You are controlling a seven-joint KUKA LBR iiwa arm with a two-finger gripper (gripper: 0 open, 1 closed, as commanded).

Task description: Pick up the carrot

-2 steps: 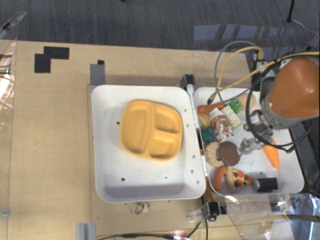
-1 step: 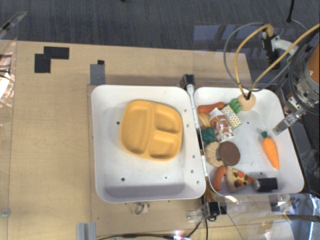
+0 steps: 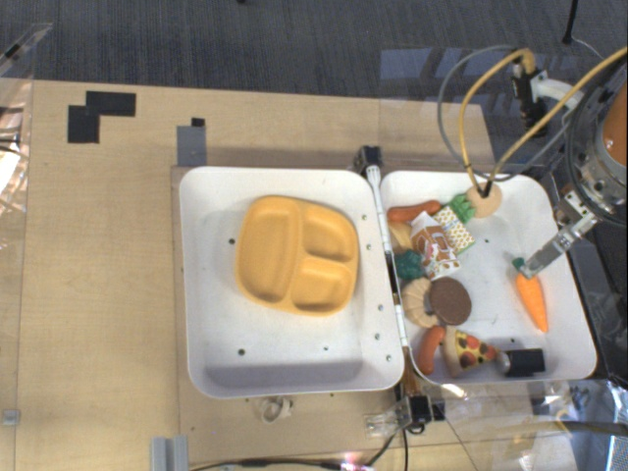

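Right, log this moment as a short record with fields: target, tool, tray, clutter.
target: carrot, lying in the right bin near its right wall, apart from the other toys
tool: tool, just above the carrot's green top
tray: yellow divided tray, in the left bin
clutter: toy foods along the right bin's left side, among them a pizza slice and a brown disc

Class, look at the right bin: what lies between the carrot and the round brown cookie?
In the camera view, only bare white bin floor lies between the carrot and the brown cookie.
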